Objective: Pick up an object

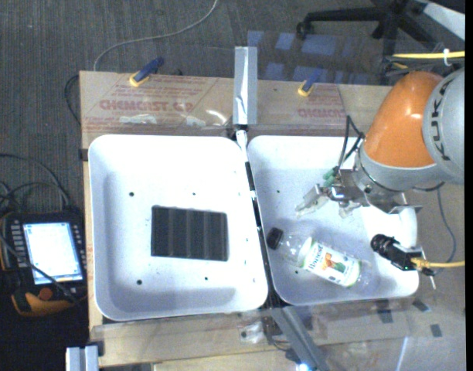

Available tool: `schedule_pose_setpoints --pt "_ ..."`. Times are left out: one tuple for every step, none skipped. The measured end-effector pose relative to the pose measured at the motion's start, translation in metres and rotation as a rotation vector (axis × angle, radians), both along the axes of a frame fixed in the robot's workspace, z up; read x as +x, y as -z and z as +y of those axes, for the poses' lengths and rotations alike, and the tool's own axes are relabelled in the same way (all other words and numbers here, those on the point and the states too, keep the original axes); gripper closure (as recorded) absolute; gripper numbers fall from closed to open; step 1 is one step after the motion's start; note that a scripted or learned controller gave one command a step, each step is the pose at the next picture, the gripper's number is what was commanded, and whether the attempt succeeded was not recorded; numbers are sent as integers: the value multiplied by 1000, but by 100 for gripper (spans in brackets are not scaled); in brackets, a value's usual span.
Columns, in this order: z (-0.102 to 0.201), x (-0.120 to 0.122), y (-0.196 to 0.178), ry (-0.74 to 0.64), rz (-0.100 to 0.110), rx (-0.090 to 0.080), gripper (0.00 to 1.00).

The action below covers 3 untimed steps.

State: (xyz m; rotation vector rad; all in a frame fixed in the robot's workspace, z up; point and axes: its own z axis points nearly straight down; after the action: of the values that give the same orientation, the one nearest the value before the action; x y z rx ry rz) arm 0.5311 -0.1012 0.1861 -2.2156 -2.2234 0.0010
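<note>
— Why is the clear plastic bottle with a black cap and orange-green label (323,260) lying flat? 
— We judge it simply rests loose on the right white bin (298,161) floor, unheld.
— And the arm? 
— Our pincer (327,197) hangs just above it, fingers spread, nothing between; wrist bent downward from the right.

Both bins are plain white, left bin (113,168) and right bin (298,161). Left one's got a black ribbed panel (188,233) in it. The clear bottle (321,260) has a black cap and a white label with orange and green. Arm's band (403,130) is bright orange.
</note>
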Motion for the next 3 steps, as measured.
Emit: schedule_pose_setpoints --pt "-16 -33 94 -179 -16 -3 0" --pt "-31 36 93 -7 -7 -3 0" --pt "-45 -41 94 -180 -22 -9 0"
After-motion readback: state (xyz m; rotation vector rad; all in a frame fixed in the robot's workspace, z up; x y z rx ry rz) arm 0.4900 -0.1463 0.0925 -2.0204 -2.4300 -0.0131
